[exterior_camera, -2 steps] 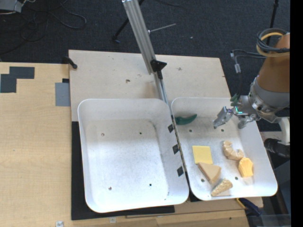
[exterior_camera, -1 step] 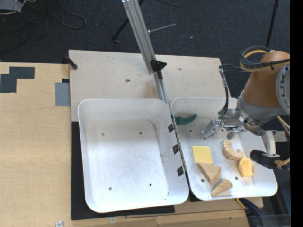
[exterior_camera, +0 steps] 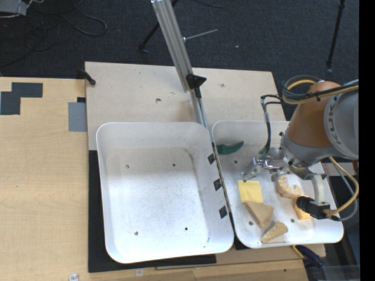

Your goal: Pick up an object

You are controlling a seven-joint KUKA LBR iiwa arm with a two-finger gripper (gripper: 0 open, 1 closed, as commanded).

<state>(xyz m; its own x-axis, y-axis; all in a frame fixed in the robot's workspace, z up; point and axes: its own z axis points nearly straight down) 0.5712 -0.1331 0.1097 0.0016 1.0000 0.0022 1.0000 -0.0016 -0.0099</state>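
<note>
Right bin holds yellow block, tan wedges and green piece around the hand — its grip can't be told.

Dark carpet floor, loose cables; pale wooden bench, perhaps plywood.

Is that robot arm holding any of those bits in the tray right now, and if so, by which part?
Nothing seems held. The gripper sits low in the right bin, above the yellow square, with no object seen in it.
</note>
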